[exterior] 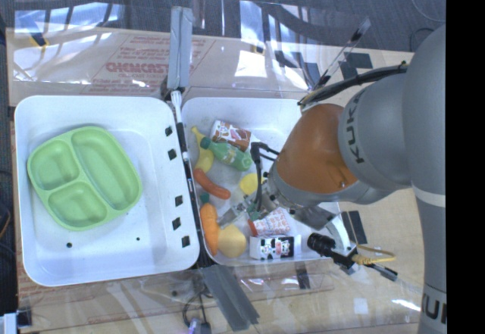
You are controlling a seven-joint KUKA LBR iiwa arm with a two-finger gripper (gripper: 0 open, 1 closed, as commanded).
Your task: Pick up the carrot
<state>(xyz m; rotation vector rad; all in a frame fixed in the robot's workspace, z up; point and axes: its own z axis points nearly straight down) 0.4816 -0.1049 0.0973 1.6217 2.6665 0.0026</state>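
Note:
The carrot (208, 224), short and orange, lies near the front left corner of the right bin (295, 107), its tip pointing toward the front. A yellow lemon (233, 241) touches it on its right. My gripper (248, 210) hangs low over the middle of this bin, just right of the carrot and above the lemon, under the orange wrist band (314, 158). The wrist hides much of the bin's right half.
The right bin also holds a reddish sausage (212, 185), a green bottle (232, 155), a banana (201, 152), a small box (229, 133), a red-and-white packet (274, 222) and a black-and-white carton (273, 248). A green divided plate (83, 176) sits in the left bin (151, 241).

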